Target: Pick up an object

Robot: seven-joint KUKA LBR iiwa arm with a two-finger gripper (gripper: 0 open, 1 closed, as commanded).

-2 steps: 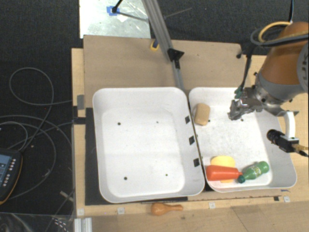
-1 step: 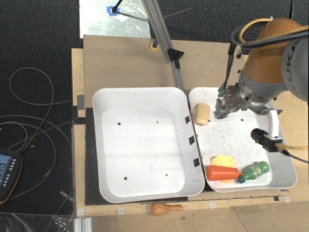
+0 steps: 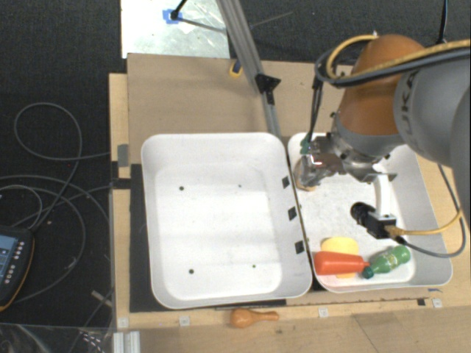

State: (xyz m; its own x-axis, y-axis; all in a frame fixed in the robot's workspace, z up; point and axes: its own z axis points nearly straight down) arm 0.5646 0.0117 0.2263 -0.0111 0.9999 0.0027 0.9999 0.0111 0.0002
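We are making out only part of some dark lettering, perhaps a "K", on the grey casing of the robot arm [image 3: 434, 101] at the right edge, while the lit screen of the black handheld pendant [image 3: 13, 259] is showing marks too small to read.

— What do you have to pick from?

— Look at the near end of the right bin [image 3: 434, 271]. A yellow rounded piece [image 3: 341, 245] sits there, and an orange carrot-shaped piece [image 3: 337, 263] lies flat just in front of it, touching it.

— Anything else?

— A small green bottle [image 3: 385, 261] lies on its side, its narrow end touching the orange piece's right end, its body angled up to the right.
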